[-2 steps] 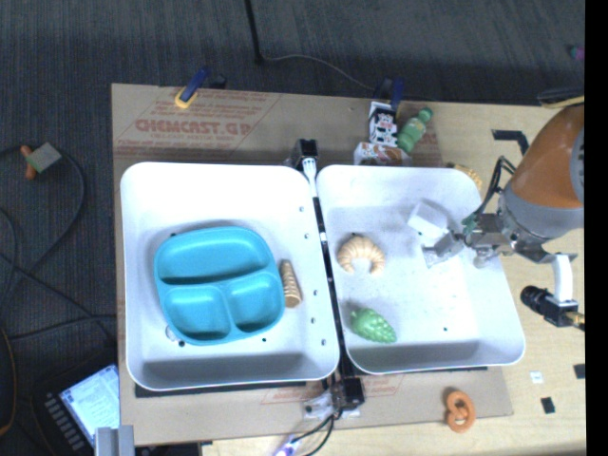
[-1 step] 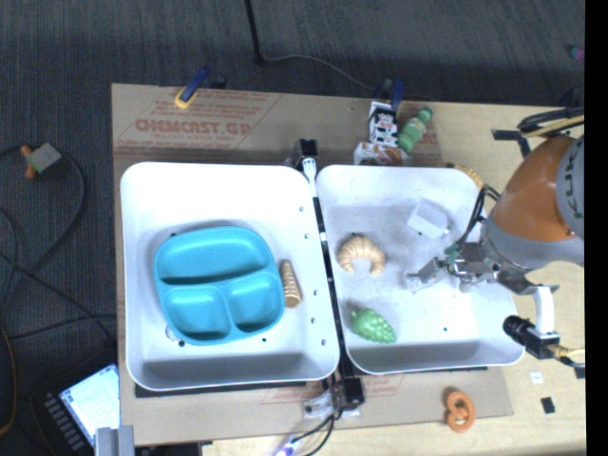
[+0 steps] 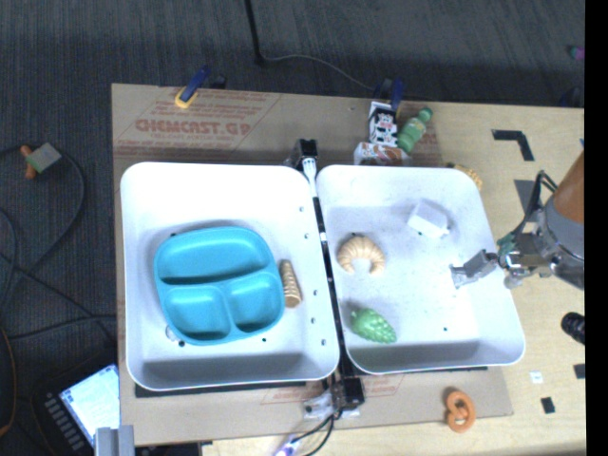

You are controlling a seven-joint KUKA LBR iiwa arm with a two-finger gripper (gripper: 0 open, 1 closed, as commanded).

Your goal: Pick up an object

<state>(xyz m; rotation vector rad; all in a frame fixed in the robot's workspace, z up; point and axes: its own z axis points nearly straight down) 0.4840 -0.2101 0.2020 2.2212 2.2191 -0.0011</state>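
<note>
**Operator:** On the counter [image 3: 532, 122] I have two white bins side by side. Biggest item is the blue divided tray [image 3: 218, 283] filling the left bin [image 3: 142, 198], with a small ridged tan piece [image 3: 290, 283] lying just beside its right edge.

**Colleague:** And the right bin [image 3: 494, 340]?

**Operator:** Three candidates, well apart from each other: a croissant-shaped toy [image 3: 361, 254] near the left wall, a green knobbly piece [image 3: 373, 326] below it, and a small white block [image 3: 428, 221] toward the back.

**Colleague:** Where's the pincer?

**Operator:** My pincer [image 3: 472, 270] sits over the right bin's right side, nothing between the fingers; whether they're parted or closed I cannot tell.

**Colleague:** Which would you take?

**Operator:** The white block is nearest. I judge it light and stiff, probably smooth, so I'd close across its short flat sides. The croissant looks rounded and likelier to roll out.

**Colleague:** Obstacles?

**Operator:** Nothing crowds the block; only the bin's back wall is near. Off-bin clutter, the green-and-white items [image 3: 391, 133] and an orange ring [image 3: 461, 409], is no bother.
</note>
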